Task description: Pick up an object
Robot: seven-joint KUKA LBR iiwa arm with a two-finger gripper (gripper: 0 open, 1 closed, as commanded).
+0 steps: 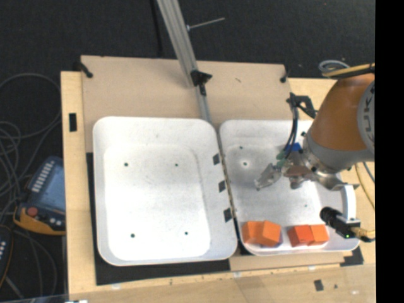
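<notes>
Nearest the camera, along the front wall of the right bin (252, 134), lie the orange blocks: one pair (262, 232) toward the bin's inner corner and a second pair (308, 234) just beside it to the right, all of them resting on the bin floor against the front rim. The left bin (107, 169) sits alongside, touching the right one at the shared edge.

Above the middle of the right bin hangs the gripper (270, 177), at the end of the grey and orange arm (341, 122) that reaches in from the right. It is well apart from the blocks and nothing shows in it. Whether its jaws stand apart or together I cannot tell; the tip is too small and blurred.

The blocks look like small rigid cubes, probably foam or light wood, so light and not fragile, with flat matte faces that should not slip. The best hold is likely across two opposite flat sides of one block. The front rim and the neighbouring block crowd them, so a finger may catch on the wall or push a block aside.
</notes>
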